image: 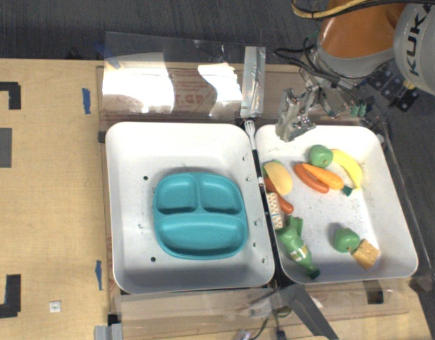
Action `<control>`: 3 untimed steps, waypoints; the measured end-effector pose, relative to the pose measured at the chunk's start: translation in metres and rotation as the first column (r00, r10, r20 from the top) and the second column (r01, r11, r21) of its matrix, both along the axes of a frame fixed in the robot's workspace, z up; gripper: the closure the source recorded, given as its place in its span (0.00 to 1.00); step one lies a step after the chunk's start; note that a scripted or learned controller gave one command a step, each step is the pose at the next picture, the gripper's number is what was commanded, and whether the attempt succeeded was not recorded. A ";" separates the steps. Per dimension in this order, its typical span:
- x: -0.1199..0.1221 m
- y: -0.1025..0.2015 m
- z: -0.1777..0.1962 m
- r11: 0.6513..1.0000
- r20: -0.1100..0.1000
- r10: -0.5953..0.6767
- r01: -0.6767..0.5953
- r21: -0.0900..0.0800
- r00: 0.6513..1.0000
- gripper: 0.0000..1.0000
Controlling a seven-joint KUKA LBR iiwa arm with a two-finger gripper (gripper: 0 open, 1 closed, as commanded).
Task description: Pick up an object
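My gripper (294, 128) hangs over the back left corner of the right bin (387, 211), its fingers apart with nothing between them. Below it in that bin lie a green apple (319, 154), a yellow banana (348, 167), an orange carrot (318, 177) and a pale yellow-orange piece (278, 177) by the left wall. Nearer the front are a dark green vegetable (295, 243), a green and tan piece (353, 245) and a small striped item (275, 209).
The left bin (125, 154) holds a teal divided plate (200, 214). A shiny metal bar (252, 83) and a clear sheet stand behind the bins. Brown cardboard bench lies to the left. The arm's orange band (359, 20) is at top right.
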State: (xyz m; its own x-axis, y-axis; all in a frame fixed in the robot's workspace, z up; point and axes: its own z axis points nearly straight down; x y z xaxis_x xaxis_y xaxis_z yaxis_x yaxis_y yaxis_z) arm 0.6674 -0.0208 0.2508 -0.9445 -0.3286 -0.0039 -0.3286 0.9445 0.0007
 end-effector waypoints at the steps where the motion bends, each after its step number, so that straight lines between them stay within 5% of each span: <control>1: 0.001 -0.034 0.039 0.988 0.009 0.155 -0.155 -0.003 0.988 1.00; 2: 0.000 0.053 0.027 0.990 0.002 0.141 -0.141 0.002 0.990 1.00; 3: 0.001 -0.027 0.036 0.969 0.007 0.247 -0.247 -0.004 0.969 1.00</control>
State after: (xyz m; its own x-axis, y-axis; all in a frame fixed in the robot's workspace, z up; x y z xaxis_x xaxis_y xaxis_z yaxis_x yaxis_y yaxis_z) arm 0.6681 -0.0477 0.2865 -0.8338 -0.5520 -0.0089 -0.5520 0.8338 -0.0057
